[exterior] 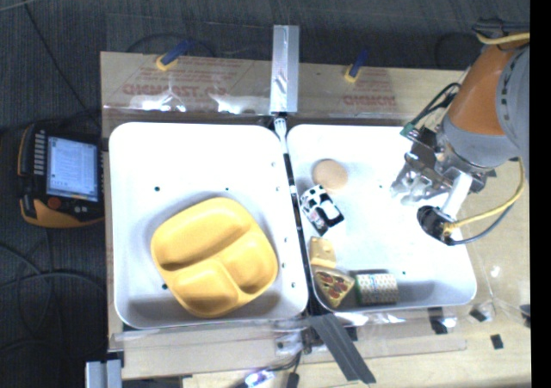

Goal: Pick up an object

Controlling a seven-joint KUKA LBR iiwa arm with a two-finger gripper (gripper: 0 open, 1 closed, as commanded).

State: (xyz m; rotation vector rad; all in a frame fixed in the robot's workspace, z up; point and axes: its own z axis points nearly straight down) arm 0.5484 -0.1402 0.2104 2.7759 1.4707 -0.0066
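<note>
The gripper [411, 187] hung over the right bin [379, 287], nothing visibly between its fingers; whether they were parted could not be told. Left of it lay a round tan object [330, 175] and a black-and-white piece [320, 209]. The approach step seemingly remained: shift left, then descend.

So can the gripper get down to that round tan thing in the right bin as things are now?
Probably yes. The round tan object lies alone on the right bin's floor, apart from the black-and-white item below it, with bare floor between it and the gripper.
</note>
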